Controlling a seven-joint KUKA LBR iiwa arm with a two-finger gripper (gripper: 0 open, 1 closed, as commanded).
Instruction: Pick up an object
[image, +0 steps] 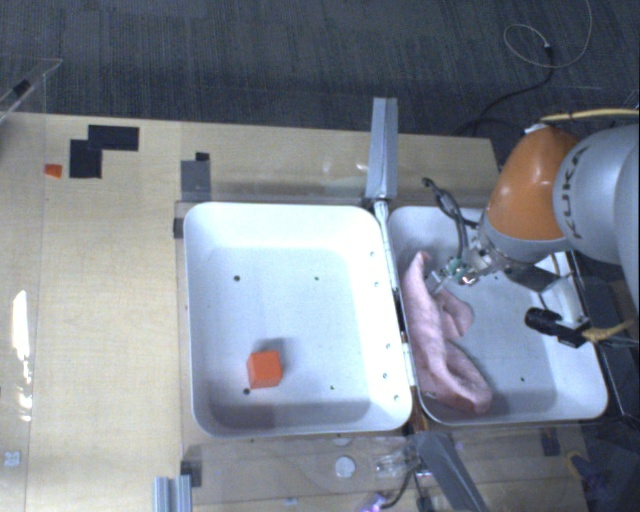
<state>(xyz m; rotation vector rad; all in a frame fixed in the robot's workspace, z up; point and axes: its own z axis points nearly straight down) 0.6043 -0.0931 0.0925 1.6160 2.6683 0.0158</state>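
Right bin (560, 395): a pink cloth (440, 340) lies lengthwise along its left wall, running from centre frame down to the lower right. The pincer (462, 270) sits at the cloth's upper end, right of centre; whether it is open, closed or gripping the cloth cannot be told. Left bin (290, 240): an orange cube (265, 369) rests at lower left. Both bins stand on the wooden bench (100, 330).
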